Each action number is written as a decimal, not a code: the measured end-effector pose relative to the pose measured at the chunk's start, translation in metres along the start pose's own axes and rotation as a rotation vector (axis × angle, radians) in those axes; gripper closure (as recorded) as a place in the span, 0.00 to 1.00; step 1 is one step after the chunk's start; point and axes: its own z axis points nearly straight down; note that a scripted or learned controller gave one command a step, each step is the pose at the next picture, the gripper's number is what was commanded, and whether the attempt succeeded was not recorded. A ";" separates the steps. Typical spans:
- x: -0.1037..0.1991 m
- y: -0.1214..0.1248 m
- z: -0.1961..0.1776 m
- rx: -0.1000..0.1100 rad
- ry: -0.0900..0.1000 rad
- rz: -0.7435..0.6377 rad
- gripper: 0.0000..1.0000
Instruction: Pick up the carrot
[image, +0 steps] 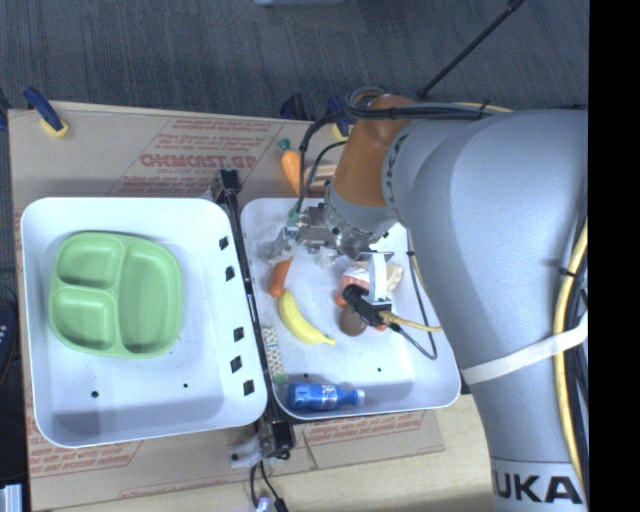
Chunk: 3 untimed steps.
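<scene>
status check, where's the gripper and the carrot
Gripper low over right bin, near its top left. Carrot lying loose just below it, not held. Banana right beside carrot; bottle further off.

one fixed camera above the bench, looking down aslant, both bins (40, 300) framed

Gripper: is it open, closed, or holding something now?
Gripper: cannot be told; it hangs over the right bin, above the carrot.
</scene>
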 end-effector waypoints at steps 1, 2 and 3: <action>0.068 0.015 -0.103 -0.005 0.000 0.184 0.00; 0.029 -0.027 -0.102 -0.003 -0.001 -0.098 0.00; -0.036 0.019 -0.025 -0.003 -0.001 -0.082 0.00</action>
